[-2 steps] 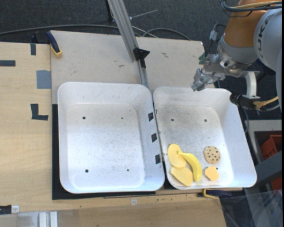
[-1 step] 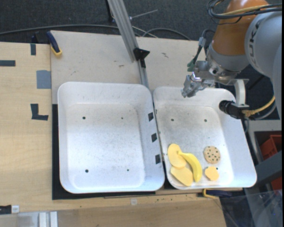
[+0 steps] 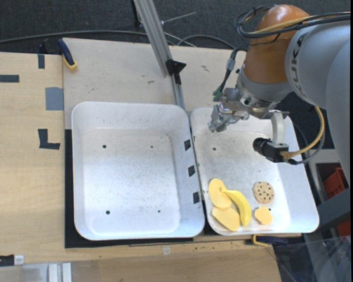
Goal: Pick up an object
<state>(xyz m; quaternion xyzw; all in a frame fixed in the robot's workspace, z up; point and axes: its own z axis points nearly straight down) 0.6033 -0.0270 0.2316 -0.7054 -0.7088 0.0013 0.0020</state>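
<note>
Down at the tip, the gripper point(image 3: 219, 122) hangs over the far left corner of the right bin point(image 3: 294, 157), close to that bin's far rim. Whether it is spread or closed cannot be told from this angle; nothing shows between the fingers. Above it sits the metal wrist, then the orange band point(image 3: 269, 46), then the big grey arm point(image 3: 323, 57) coming in from the bench's right side, with cables looping off it and a black fitting point(image 3: 267, 147) hanging over the bin's middle.

All the objects lie at the near end of that same right bin, well apart from the gripper. A yellow banana point(image 3: 240, 204) curves there, touching a pale yellow slice point(image 3: 218, 195) on its left and another yellow piece point(image 3: 226, 218) just nearer the front rim. Right of the banana rests a round speckled cookie point(image 3: 263, 191), and just in front of it a small orange-yellow chunk point(image 3: 263, 215).

The left bin point(image 3: 82, 157) sits beside it, rims touching along the middle. A grey metal rail point(image 3: 156, 34) slants across the bench's far side. A blue-and-yellow clamp point(image 3: 67, 54) lies by the far left corner of the pale board under the bins.
</note>
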